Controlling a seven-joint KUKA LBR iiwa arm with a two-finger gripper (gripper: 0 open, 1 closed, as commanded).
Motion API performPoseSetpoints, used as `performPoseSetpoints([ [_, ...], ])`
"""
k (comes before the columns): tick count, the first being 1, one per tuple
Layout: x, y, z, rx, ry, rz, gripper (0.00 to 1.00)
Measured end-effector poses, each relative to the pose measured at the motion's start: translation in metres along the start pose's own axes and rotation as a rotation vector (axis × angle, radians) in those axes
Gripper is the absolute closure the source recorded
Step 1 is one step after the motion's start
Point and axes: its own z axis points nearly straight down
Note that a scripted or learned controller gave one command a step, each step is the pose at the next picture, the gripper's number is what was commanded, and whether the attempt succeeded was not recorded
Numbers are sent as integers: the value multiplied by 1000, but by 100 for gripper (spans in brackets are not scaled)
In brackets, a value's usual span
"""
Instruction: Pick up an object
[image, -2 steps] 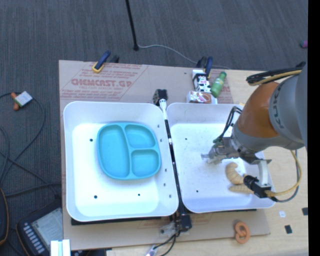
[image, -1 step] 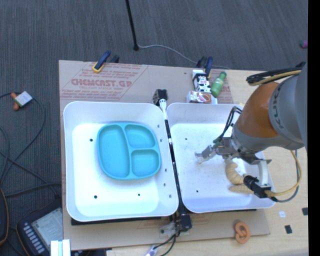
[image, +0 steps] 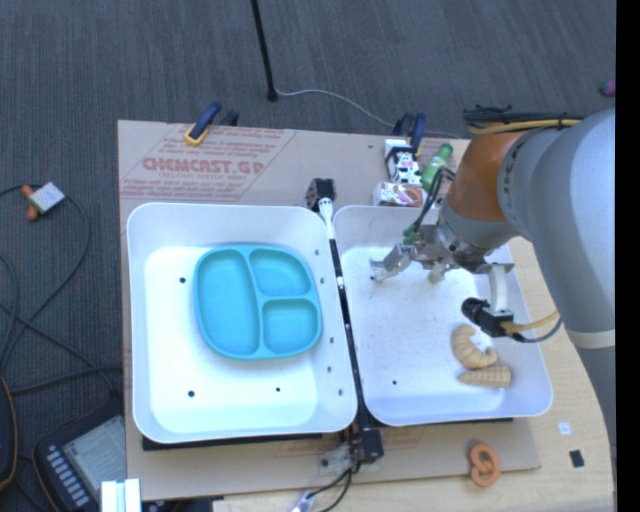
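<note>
Tan pastries, a croissant (image: 472, 346) and a ridged cone-shaped piece (image: 486, 377) touching it, lie at about four o'clock in your right bin (image: 400, 405), nearest the camera, the only things there to pick. Farther back, the gripper (image: 409, 263) hangs over bare floor at about eleven o'clock in that bin, well apart from both; its fingers spread wide and hold nothing, so the grasp looks not yet made. Left, a blue divided plate (image: 258, 301) sits centred in the other bin (image: 165, 225).
</note>
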Motion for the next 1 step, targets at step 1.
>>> performPoseSetpoints([
  [1, 0, -80, -1, 1, -1, 3, 0],
])
